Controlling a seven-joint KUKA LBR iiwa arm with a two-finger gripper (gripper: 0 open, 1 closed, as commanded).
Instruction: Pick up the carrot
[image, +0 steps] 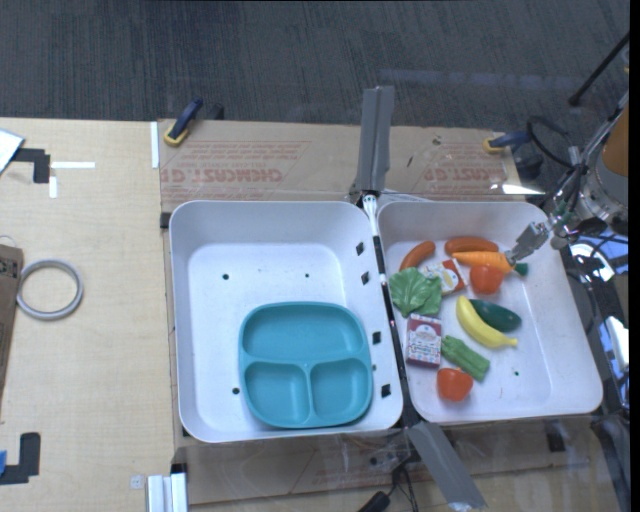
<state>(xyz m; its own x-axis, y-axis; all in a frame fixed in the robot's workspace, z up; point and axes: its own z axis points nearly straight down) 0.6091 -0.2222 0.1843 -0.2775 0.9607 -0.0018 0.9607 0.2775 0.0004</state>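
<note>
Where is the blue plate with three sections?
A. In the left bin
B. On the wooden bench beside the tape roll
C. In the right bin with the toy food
A. The blue plate lies in the left bin, while the carrot and the other toy food sit in the right bin.
</note>
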